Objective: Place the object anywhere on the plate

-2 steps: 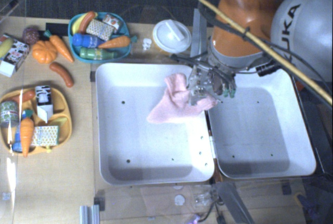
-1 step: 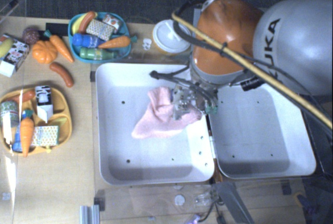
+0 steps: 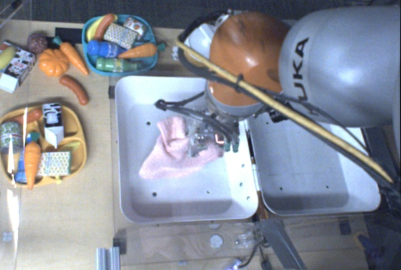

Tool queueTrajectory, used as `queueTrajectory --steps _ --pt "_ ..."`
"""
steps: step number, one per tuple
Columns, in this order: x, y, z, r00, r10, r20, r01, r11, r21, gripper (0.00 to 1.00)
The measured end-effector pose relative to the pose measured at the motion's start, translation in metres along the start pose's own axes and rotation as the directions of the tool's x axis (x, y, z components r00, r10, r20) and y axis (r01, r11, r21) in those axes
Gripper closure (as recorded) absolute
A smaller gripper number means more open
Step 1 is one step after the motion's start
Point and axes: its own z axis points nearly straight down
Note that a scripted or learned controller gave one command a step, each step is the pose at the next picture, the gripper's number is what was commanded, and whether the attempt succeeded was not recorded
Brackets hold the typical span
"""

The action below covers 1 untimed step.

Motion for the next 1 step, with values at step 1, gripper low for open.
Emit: queueTrajectory --steps 1 --pt "-0.0003 -0.0001 -0.0006 1.0 0.0 0.001 0.0 1.0 0.0 0.0"
